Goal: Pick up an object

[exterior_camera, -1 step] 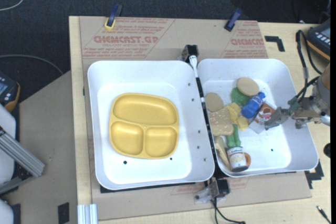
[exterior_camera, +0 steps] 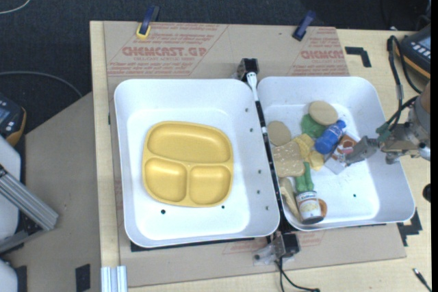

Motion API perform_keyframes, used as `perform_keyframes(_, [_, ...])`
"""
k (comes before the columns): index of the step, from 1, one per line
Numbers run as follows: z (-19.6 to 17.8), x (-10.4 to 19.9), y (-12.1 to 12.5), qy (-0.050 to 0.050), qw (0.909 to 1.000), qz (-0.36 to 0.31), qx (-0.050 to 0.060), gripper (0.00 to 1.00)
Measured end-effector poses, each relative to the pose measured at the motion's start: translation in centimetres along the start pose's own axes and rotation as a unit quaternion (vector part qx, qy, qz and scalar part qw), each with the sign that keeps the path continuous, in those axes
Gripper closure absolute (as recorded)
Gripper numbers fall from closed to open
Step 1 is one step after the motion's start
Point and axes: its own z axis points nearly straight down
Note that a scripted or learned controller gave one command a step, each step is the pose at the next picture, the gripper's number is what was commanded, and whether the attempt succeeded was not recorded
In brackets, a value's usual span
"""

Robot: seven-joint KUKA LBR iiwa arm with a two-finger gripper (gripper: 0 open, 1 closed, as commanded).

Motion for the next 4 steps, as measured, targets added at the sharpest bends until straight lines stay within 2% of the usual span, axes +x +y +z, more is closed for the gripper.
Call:
perform_keyframes(1, [5.6, -0.7, 0.6, 0.001, 1.0000, 0.000, 0.002, 0.00])
perform_keyframes(2, [11.8, -0.2, 0.7, 0.001, 1.0000, 0.000, 0.002, 0.00])
perform_keyframes(3, [12.6, -0.1, 0.7, 0.001, 1.0000, 0.000, 0.001, 0.00])
perform_keyframes(4, [11.5, -0.2, 0.7, 0.000, 1.0000, 0.000, 0.000, 1.00])
